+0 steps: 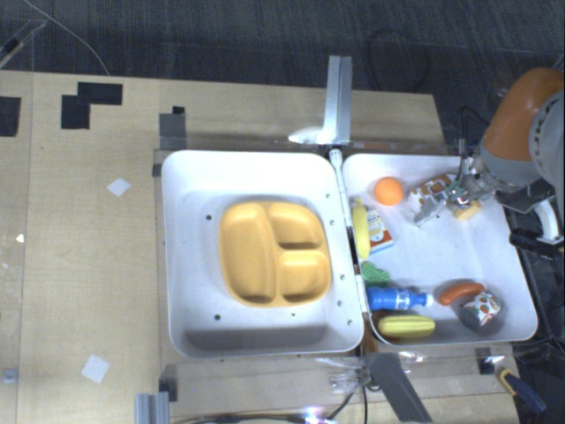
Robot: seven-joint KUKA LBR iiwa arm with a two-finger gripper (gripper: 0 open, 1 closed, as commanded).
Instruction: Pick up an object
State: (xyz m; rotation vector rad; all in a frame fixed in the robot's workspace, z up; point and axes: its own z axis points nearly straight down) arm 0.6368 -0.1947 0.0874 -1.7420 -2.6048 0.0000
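A: What's in the right bin (521,276)?

B: One orange ball (387,191), two bananas, one along its left wall (359,230) and one at the near edge (406,327), one blue bottle (397,299), one sausage (460,291), one small can (481,309).

A: And the left bin (181,237)?

B: One yellow divided tray (272,253).

A: The gripper (433,203)?

B: Low, just right of the ball, over a brown packet (436,185). Too blurred to tell how far it's open or whether it holds anything.
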